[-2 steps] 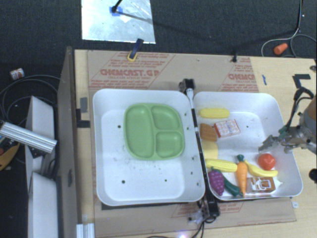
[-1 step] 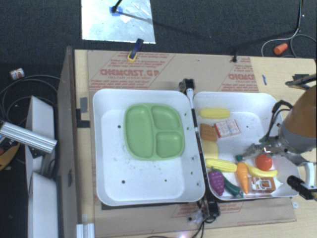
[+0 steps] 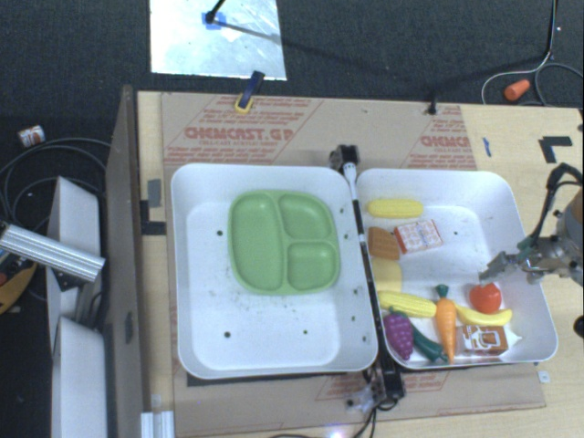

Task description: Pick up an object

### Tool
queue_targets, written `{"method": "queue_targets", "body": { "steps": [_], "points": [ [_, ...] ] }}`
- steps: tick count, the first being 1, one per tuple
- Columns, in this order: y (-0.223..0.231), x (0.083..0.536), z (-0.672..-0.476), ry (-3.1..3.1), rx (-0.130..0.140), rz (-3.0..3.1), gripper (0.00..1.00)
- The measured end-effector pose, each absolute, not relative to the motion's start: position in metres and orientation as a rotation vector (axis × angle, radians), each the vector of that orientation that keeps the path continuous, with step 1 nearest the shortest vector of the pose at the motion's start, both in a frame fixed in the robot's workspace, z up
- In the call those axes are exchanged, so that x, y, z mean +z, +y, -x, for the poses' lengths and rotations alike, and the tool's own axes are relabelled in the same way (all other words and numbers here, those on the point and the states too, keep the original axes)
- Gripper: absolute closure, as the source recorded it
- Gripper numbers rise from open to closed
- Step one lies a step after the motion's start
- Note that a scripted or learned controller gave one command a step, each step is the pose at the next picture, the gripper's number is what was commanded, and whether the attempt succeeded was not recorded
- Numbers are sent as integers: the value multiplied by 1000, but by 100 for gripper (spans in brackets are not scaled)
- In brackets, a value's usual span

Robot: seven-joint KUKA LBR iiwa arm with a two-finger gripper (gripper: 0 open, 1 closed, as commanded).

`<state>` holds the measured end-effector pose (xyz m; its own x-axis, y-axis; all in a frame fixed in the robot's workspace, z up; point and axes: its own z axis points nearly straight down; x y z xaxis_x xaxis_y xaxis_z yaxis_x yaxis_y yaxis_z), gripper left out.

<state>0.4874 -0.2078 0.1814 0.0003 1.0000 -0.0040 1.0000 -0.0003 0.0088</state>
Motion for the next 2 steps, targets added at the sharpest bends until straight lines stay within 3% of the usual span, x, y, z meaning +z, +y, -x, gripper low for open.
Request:
{"method": "queue_targets", "body": {
  "steps": [1, 2],
  "points": [
    [-204, 102, -492, 2225, -2, -2222, 0],
    [-205, 118, -494, 2219, 5, -2215, 100]
  ]
}}
